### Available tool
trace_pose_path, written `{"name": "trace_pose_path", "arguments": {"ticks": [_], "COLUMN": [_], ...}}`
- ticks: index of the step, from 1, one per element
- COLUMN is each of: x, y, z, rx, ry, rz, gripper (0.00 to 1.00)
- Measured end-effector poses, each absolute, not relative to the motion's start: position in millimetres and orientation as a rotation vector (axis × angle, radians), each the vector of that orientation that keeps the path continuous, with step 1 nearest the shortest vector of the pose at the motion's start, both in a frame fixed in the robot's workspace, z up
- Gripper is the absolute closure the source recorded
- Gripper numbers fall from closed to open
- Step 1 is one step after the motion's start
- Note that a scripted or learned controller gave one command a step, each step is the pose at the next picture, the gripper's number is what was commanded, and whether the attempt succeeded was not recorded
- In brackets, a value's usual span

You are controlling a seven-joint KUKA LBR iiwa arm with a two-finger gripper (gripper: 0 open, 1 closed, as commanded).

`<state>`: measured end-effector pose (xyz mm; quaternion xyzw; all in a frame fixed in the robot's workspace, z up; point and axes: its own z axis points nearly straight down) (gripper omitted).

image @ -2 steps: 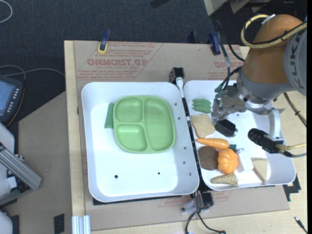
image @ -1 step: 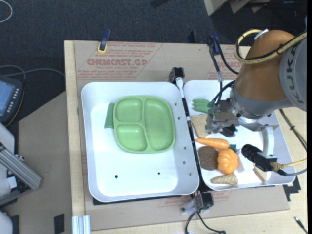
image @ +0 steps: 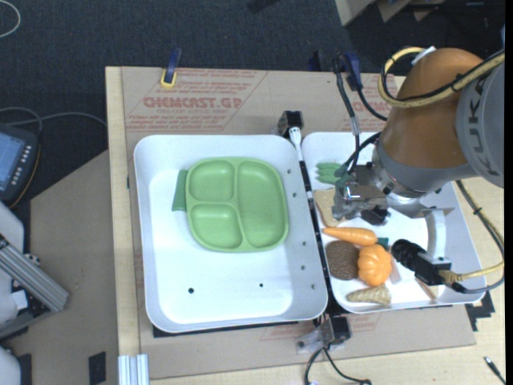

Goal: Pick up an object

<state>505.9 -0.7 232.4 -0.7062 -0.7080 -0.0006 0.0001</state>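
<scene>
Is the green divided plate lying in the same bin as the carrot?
No: the green plate lies in the left bin, the carrot in the right bin.

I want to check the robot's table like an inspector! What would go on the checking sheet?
Surface: bench board with red print, bearing a left bin and a right bin, both white.
Job's things: in the right bin, a carrot, small orange pumpkin, brown round piece, pale cone-shaped piece and a green piece near the far end.
Clutter: green divided plate in the left bin.
Grippers: gripper over the right bin above the carrot; open or shut, cannot tell.
Cables: yellow and black cables on the arm; black cable on the floor at left.
Surroundings: dark carpet.
</scene>
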Motion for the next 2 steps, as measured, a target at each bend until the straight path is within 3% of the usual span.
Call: {"name": "trace_pose_path", "arguments": {"ticks": [1,2], "x": [518.3,507.7], "y": [-9.6,-8.0], "z": [231.7,214.3], "rx": [-2.223,-2.22], "ry": [-2.222,-2.218], "rz": [-0.001,0.004], "gripper": [1.0,1.0]}}
